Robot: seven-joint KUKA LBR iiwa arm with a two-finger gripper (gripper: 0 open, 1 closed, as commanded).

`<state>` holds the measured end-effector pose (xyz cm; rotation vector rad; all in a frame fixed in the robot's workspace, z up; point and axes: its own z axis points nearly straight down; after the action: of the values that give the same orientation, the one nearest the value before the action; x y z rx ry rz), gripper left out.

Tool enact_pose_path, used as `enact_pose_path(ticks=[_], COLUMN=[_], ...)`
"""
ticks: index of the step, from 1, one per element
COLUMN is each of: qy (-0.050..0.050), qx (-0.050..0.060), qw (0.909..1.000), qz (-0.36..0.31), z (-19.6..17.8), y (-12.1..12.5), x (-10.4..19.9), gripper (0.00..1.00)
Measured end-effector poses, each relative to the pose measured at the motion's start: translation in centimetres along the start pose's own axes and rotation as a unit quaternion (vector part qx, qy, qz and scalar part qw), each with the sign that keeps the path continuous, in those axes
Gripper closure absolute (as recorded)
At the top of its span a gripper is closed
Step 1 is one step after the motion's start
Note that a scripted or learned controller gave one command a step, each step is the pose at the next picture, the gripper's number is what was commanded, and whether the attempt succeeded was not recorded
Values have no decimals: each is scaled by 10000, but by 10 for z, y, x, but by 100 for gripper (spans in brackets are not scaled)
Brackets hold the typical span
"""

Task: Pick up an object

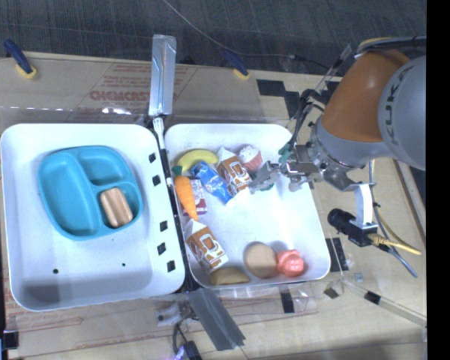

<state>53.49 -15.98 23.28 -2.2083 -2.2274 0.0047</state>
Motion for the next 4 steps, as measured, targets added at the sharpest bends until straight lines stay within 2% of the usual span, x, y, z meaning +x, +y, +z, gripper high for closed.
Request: enact_pose_path(ticks=[1, 2, 3, 4], qy=[-22, -31, -9, -7], qx=[-46, -36, -37, 20], qw=[10000, 9997, 9927, 9929], qz=[-45, 241, 1209, 1187], z=[121, 138, 139, 132], y=[66, 67, 93, 91], x=[-22, 19, 57, 57], gripper=[0, 0, 0, 100])
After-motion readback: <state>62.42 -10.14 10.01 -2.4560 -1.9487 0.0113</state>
